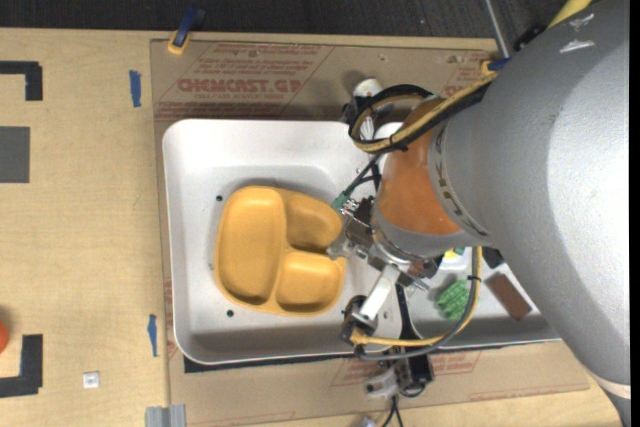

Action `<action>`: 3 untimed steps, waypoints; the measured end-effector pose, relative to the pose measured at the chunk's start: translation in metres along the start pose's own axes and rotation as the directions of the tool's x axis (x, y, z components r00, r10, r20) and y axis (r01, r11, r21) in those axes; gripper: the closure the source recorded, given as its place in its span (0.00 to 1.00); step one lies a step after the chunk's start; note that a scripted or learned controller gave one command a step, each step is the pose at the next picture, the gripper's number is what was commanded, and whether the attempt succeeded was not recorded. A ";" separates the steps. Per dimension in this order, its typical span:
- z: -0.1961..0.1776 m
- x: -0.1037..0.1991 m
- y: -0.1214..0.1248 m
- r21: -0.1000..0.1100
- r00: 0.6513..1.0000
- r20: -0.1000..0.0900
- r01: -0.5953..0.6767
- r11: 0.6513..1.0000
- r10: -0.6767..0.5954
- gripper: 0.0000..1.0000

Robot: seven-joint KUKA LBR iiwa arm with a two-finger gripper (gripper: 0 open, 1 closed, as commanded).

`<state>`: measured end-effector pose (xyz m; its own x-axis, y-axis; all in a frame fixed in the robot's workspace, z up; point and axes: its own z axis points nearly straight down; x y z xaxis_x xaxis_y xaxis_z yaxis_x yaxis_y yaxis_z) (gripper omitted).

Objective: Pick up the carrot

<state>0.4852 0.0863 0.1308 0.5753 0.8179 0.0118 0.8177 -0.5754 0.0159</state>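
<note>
The grey arm with its orange band reaches in from the right and covers the seam between the two bins. My gripper hangs low at the right side of the white bin, right beside a large yellow lumpy object. A small green leafy piece peeks out under the arm; I cannot tell whether it belongs to the carrot. The arm hides whatever lies beneath the wrist.
A brown block lies in the right bin by the arm's edge. Cables loop below the gripper over the bin's front rim. An orange-red object sits at the far left edge of the bench.
</note>
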 end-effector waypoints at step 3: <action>0.001 0.000 -0.002 0.006 0.991 0.003 0.135 0.991 -0.135 0.00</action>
